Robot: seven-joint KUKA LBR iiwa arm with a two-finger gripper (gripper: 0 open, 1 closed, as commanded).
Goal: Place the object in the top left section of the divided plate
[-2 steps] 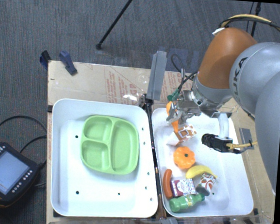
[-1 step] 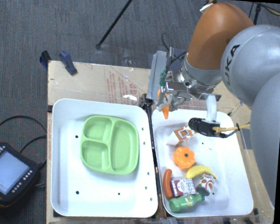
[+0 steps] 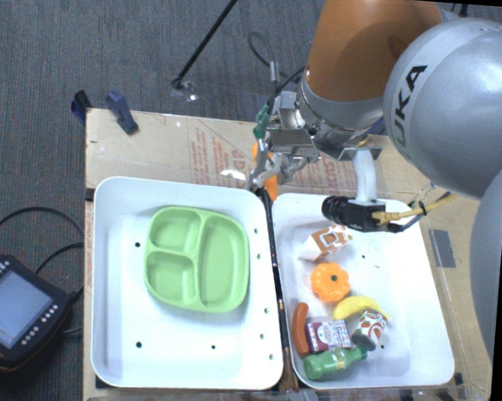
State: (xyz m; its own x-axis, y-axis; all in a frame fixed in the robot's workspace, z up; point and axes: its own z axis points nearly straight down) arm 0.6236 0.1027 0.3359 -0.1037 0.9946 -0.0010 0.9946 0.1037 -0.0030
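The claw (image 3: 271, 173) hung above the divided plate (image 3: 198, 259), near the top edge between the 2 bins, pinching a small orange object (image 3: 270, 186). The plate's top left section was bare; carrying and releasing remained.

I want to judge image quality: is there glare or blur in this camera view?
Camera view: glare patch on the cardboard above the left bin; the green divided plate is sharp and evenly lit; the arm looms large and slightly soft.
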